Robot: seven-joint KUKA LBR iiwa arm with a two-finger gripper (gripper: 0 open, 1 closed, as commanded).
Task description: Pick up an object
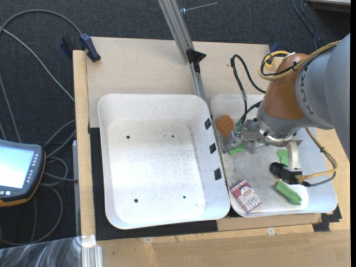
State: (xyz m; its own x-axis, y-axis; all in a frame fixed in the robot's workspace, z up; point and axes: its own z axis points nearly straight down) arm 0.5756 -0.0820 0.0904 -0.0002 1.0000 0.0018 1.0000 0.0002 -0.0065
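So the left bin (156, 160) on the worktop (139, 65) was bare, and all the stuff sat in the right bin (328, 196). The end effector (236, 141) was down low by that bin's left wall, right beside an orange block (225, 124) and a green piece (238, 148). Honestly couldn't tell if it had clamped anything. A red-and-white packet (245, 195) and a green object (287, 192) lay untouched nearer the front. I'd say nothing was lifted yet.

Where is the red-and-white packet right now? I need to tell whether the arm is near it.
The red-and-white packet lies at the right bin's near-left corner, beside a green piece.
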